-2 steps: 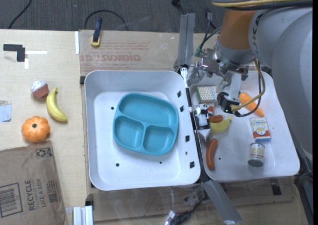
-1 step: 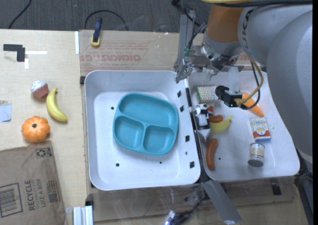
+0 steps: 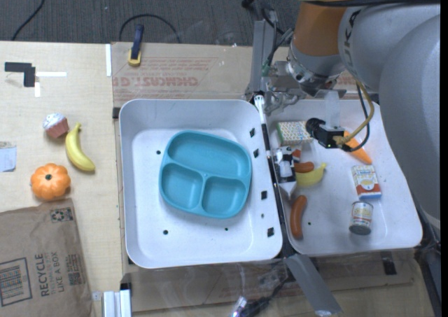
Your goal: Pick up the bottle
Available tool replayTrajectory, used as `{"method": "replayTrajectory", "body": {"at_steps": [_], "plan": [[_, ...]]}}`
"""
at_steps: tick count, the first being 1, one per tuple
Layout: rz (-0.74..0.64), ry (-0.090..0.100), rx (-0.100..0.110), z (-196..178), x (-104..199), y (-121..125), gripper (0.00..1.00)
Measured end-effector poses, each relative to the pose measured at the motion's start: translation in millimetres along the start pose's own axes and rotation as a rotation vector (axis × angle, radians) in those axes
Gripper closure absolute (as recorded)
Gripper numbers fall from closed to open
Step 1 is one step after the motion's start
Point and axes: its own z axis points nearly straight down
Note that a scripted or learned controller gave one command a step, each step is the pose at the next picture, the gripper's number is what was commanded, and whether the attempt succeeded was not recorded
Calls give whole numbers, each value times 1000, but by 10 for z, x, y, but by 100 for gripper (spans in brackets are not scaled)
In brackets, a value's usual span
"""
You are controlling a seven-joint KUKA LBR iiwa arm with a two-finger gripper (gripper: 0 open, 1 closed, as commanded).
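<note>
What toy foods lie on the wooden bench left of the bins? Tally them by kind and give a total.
Cupcake: 1
Banana: 1
Pumpkin: 1
Total: 3

Blue tray (image 3: 205, 172) in white bin (image 3: 140, 189); yellow banana (image 3: 78, 150), orange pumpkin (image 3: 50, 182) on tan table (image 3: 42, 50); red sausage (image 3: 298, 215); arm (image 3: 392, 36) grey, orange band.
</note>
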Motion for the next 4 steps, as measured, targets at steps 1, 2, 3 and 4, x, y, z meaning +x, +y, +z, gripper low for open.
{"method": "replayTrajectory", "body": {"at_steps": [1,2,3,4], "plan": [[319,1,2,92,504,-5,100],[577,0,5,805,892,-729,100],[889,1,1,60,1277,0,100],[803,8,3,1059,825,-550,100]]}}
